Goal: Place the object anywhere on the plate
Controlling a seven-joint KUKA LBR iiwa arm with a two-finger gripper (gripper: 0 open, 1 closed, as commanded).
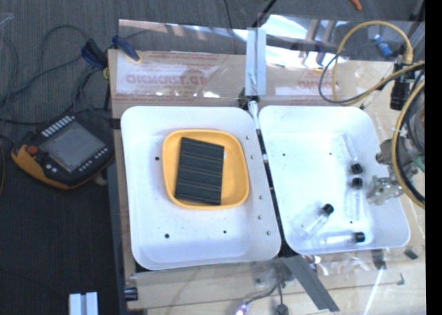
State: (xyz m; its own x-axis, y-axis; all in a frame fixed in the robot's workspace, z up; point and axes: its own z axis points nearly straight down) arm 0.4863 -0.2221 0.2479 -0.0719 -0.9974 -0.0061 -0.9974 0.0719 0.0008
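A black ribbed rectangular block [200,170] lies flat on the yellow plate [238,168], a little tilted and covering most of the plate's middle. The plate rests in the left white bin [138,189], near its centre. Nothing touches the block.
The right white bin [297,141] holds several clear vials with black caps [315,216] along its right and front sides. Yellow and black cables [400,134] and a small metal fitting [384,188] hang over that bin's right edge. A teach pendant [65,151] lies left of the bench.
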